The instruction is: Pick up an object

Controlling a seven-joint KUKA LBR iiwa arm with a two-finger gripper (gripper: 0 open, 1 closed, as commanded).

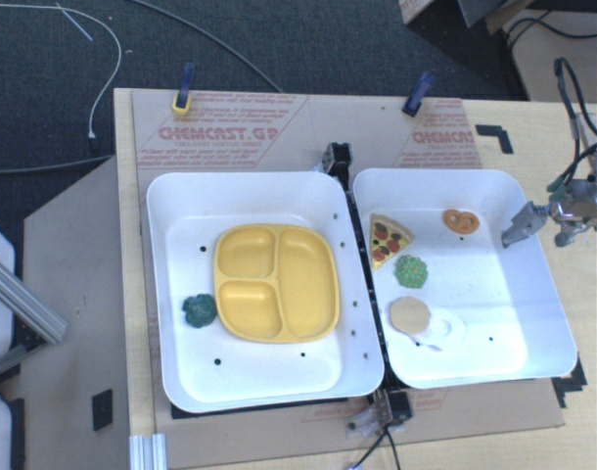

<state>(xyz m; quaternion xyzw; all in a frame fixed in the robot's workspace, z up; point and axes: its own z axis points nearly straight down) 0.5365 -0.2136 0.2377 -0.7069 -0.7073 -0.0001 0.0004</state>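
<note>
Brown pretzel (461, 221) lies in the right bin's (533, 346) upper part, left of the grey metal gripper (533, 221); its grip state unclear.

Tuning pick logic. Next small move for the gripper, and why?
Probably move left over the right bin toward the pretzel. The gripper sits at that bin's right rim with nothing between its fingers, and the pretzel looks nearest, clear of the other items.

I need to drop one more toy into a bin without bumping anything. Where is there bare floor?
Right bin: bare floor right of the pretzel and cookie, toward the gripper. Its left side is crowded: pizza slice, green toy. Left bin: strips around the yellow tray, except by the broccoli.
</note>
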